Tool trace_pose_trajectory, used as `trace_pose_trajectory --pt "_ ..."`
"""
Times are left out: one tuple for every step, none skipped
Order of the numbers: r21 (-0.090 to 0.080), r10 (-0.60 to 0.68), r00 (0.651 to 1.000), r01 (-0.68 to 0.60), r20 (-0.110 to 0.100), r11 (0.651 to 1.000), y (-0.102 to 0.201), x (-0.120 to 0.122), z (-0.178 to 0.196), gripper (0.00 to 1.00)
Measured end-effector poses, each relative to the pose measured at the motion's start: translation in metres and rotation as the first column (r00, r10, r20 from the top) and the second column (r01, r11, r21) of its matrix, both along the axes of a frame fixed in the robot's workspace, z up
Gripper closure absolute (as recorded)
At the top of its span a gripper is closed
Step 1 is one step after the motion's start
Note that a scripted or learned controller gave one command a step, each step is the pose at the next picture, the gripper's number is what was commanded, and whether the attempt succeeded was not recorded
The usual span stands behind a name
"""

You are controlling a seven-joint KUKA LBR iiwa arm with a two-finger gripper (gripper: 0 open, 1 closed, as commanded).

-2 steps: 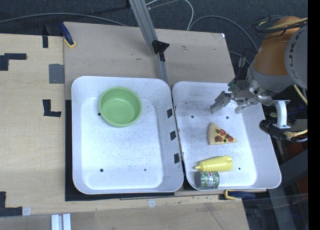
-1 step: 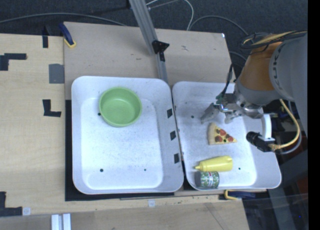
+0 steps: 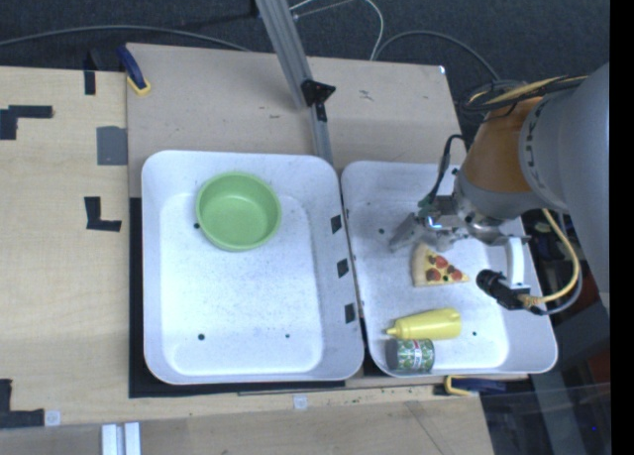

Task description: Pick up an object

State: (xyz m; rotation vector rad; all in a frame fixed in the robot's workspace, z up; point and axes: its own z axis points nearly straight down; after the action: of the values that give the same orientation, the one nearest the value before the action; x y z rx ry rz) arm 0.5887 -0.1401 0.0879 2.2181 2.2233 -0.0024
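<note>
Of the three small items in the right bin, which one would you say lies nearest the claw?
The pizza slice toy, just below the claw. The yellow bottle and the green can lie further down, at the bin's near edge.

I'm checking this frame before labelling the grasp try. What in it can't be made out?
- Gripper, camera view: small and blurred over the right bin; how its jaws stand is unclear.
- Pizza slice toy: its upper edge meets the gripper body; whether they touch is unclear.
- Green can: label too small to read.
- Arm: cut off by the frame's right edge.
- Green bowl, left bin: plain.
</note>
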Motion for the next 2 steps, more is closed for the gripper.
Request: trace_pose_trajectory --pt "0.001 0.001 1.0 -0.001 0.0 1.0 0.001 0.0 0.011 1.0" --pt "0.001 -0.002 1.0 0.002 0.004 1.0 -0.002 -0.006 0.07 1.0"
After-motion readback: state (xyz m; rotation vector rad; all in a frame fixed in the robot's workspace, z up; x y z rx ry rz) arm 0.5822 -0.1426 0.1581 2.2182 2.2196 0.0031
